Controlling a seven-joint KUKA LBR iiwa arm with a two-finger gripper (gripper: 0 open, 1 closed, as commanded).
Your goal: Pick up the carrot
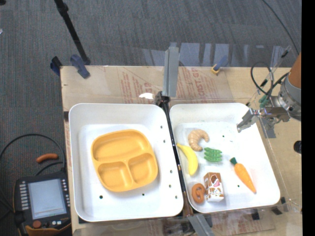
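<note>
You see little of the arm [294, 80]: the picture's right edge cuts it off, leaving a strip of orange band and grey wrist. The gripper [257, 120] sits above the right bin's [224, 109] far right corner, but whether its fingers are apart or closed you cannot tell. The print on the small carton [213, 186] is too small to read. The pendant [43, 200] at lower left runs off the bottom edge, and the tabletop's [123, 85] near edge is cut off as well.

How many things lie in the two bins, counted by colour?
Orange: 1, the carrot
Yellow: 2, the banana and the divided plate
Green: 1, the pea pod
Tan or brown: 3, croissant, doughnut, carton
Total: 7
</note>
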